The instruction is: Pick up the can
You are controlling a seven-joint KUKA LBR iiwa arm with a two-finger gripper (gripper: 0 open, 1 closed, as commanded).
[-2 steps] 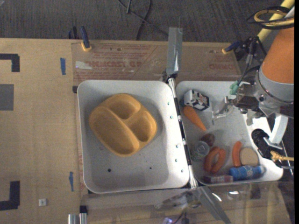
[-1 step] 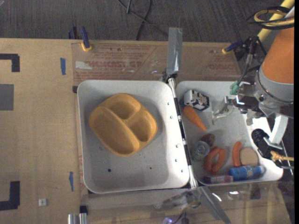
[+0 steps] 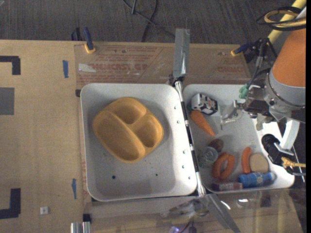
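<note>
The hand (image 3: 232,114) hangs over the upper part of the right bin (image 3: 233,144), reaching in from the arm's grey wrist (image 3: 272,103) with its orange band (image 3: 291,57) above; whether it is open or closed cannot be told from this slant, and nothing shows between its parts. The can (image 3: 209,156), a small grey round thing seen end-on, lies well below the hand and a little to its left, near the bin's left wall. A brown lump (image 3: 216,144) sits just above the can, and an orange ring-shaped toy (image 3: 223,165) lies just to its right. Left of the hand lie a carrot (image 3: 202,123) and a black-and-white item (image 3: 204,103). A blue bottle (image 3: 255,179) lies far below the hand. The left bin (image 3: 97,178) holds a yellow divided plate (image 3: 127,128), well apart from the hand.
</note>
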